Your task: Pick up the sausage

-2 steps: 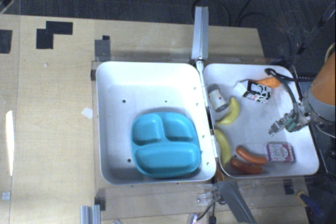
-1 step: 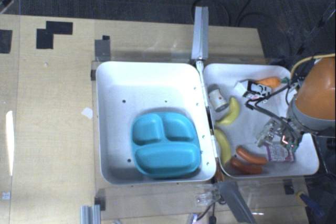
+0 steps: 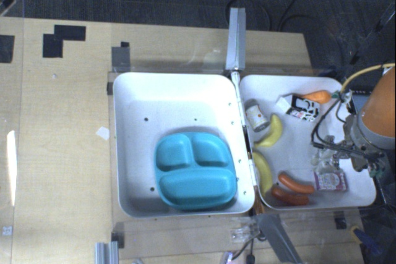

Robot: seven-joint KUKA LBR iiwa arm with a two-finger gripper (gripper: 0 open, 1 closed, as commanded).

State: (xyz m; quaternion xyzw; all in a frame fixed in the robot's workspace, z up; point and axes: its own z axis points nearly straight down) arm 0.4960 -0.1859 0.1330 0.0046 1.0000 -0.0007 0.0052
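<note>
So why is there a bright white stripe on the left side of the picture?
In the camera view that stripe is glare, light bouncing off a clear sheet over the bench. The white bins are evenly lit with soft shadows; the claw near the sausage looks blurry.

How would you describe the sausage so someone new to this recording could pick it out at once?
Look in the right-hand white bin, at its near edge. The sausage lies there, a short orange-red link with a darker red-brown one just below it, beside the yellow banana. Unlike the curved yellow bananas and the small pinkish packet to its right, it is a nearly straight, glossy orange-red tube.
</note>
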